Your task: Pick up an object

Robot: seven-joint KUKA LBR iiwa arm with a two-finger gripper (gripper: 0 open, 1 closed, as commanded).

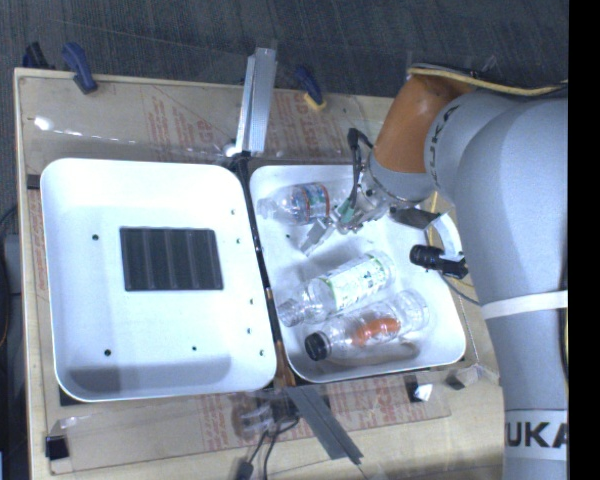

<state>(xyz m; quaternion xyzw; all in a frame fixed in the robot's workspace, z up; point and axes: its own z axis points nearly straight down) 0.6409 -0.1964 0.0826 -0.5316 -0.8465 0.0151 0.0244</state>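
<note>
Bottles fill the right bin, the one the arm reaches into, and they lie below and to the left of the gripper, which hangs low over the bin's upper part; whether it is open or closed cannot be told from this slant, and nothing can be seen held in it. The arm itself is the biggest thing here, grey with an orange band above the wrist. The left bin, well apart from the gripper on its far left, has a dark ribbed panel set in its floor. Just below the gripper lies a clear bottle with a green and white label, its long axis slanting from lower left to upper right. Further below is a clear bottle with an orange patch and a black cap, lying almost level across the bin, the cap pointing left. Just left of the gripper, a smaller clear bottle with a blue and red label lies on its side, running left to right. Between that and the gripper sits a crumpled bit of clear plastic, its shape hard to make out.
</note>
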